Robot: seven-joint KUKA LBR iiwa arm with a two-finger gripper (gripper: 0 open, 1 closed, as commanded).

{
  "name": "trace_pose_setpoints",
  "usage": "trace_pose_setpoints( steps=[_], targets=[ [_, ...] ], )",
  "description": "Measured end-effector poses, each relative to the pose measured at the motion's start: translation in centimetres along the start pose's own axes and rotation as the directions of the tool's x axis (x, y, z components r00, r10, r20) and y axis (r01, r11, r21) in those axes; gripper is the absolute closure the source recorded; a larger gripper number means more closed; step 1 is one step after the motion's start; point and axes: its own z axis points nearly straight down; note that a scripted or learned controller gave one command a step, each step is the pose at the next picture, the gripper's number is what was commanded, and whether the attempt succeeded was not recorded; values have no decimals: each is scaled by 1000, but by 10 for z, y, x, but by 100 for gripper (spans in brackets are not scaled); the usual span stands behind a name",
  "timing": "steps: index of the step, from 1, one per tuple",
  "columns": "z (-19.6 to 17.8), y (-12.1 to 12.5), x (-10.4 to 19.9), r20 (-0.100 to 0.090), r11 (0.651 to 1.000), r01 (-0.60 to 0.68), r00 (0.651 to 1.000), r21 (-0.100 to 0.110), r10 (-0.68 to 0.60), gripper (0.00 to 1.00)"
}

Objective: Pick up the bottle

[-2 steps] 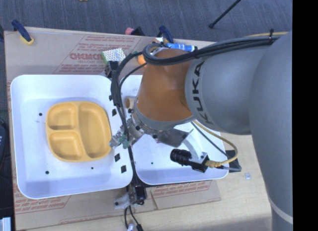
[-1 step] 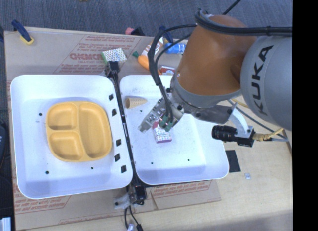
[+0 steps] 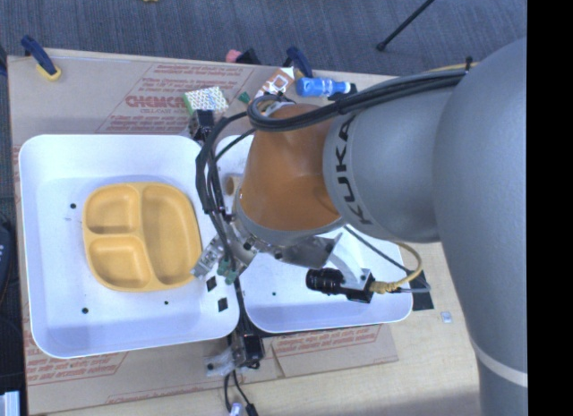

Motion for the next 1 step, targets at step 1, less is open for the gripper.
trace_pose_setpoints(
  steps=[1],
  targets=[
    [-100, -44, -42, 6, 988, 157, 988, -3, -157, 100]
  ],
)
